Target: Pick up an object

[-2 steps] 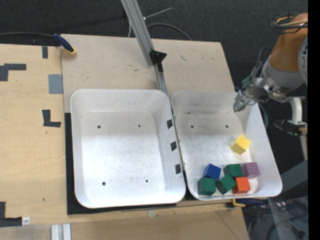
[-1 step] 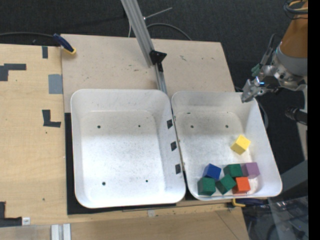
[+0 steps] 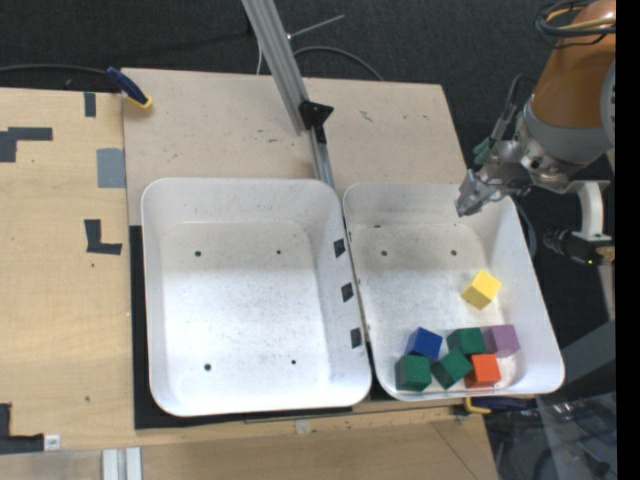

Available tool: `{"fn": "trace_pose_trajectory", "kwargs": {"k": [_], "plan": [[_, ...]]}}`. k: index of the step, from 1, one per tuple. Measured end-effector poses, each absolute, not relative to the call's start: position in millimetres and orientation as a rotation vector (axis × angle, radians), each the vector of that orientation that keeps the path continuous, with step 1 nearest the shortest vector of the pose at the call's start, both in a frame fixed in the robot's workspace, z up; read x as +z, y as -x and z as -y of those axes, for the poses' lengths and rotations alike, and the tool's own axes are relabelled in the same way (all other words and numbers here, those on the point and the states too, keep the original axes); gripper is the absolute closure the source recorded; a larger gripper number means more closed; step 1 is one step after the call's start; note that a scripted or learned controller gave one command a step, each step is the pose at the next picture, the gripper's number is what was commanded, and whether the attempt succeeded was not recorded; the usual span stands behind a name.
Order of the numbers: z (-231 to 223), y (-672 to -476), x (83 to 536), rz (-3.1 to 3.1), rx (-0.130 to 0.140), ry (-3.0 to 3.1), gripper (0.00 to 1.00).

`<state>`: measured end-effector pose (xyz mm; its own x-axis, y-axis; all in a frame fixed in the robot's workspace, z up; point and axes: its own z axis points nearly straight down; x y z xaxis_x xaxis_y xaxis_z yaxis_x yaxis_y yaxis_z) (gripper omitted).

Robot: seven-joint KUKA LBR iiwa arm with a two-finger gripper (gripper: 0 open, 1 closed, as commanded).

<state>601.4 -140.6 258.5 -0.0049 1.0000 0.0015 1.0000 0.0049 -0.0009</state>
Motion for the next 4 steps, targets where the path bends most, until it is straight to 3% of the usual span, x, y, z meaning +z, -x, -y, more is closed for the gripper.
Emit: {"fn": "trace_pose_trajectory", "kwargs": {"k": [2, 4], "plan": [[37, -578.0, 235, 2.225, 0.002, 2.213, 1.0], [-69, -527.7, 234, 2.227, 0.002, 2.211, 1.0]]}}
